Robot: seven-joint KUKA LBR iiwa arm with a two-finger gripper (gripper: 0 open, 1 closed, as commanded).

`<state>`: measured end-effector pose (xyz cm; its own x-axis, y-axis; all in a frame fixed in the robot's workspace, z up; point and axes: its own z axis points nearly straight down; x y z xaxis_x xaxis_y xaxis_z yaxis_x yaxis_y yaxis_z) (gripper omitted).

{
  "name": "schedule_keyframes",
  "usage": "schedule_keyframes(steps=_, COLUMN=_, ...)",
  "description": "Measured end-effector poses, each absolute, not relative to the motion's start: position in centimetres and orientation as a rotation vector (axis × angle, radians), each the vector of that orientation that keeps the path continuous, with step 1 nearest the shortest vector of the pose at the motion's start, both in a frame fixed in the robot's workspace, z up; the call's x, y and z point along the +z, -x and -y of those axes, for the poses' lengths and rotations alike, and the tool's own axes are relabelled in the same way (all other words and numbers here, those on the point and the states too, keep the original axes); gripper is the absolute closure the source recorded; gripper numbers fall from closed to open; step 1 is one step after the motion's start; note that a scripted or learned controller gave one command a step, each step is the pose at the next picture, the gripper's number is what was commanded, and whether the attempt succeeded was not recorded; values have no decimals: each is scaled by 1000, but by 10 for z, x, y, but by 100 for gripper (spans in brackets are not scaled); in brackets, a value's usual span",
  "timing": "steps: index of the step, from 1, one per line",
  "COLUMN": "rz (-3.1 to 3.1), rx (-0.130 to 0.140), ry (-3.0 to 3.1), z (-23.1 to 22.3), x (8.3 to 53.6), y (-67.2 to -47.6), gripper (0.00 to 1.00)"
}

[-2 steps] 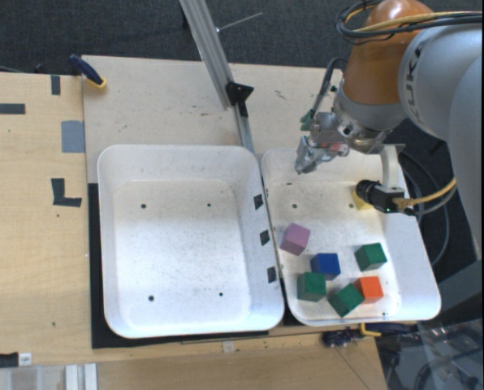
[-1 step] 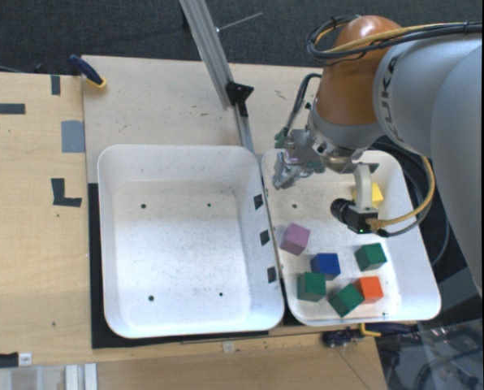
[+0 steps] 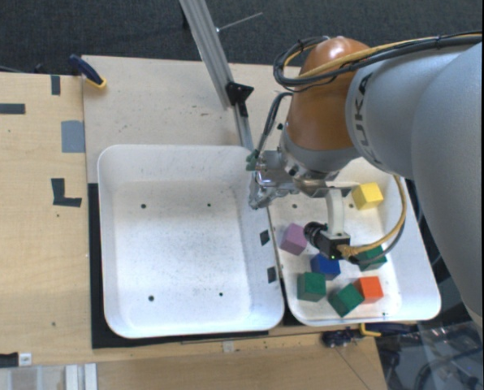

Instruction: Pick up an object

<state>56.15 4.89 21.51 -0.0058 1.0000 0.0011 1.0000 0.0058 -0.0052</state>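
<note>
Pincer (image 3: 263,182) by right bin (image 3: 427,297), arm lettering (image 3: 357,110) perhaps KUKA

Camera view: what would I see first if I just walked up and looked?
The huge grey arm with its shiny orange band reaches in from the right, above the right bin. Under it, in that bin, sits a bright huddle: a yellow block, a purple block, a blue block and an orange block.

In the right bin (image 3: 417,287), a yellow block (image 3: 367,195) lies apart toward the far side. A purple block (image 3: 293,239) sits tilted near the left wall. Toward the near side, a blue block (image 3: 326,265), green cube (image 3: 312,286), tilted green block (image 3: 346,299) and orange block (image 3: 370,288) cluster close together.
</note>
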Motion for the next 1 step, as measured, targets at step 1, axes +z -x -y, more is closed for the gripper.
schedule_keyframes(steps=1, rz=2225, rx=3, ry=2212, z=-92, x=221, y=-523, gripper=100)
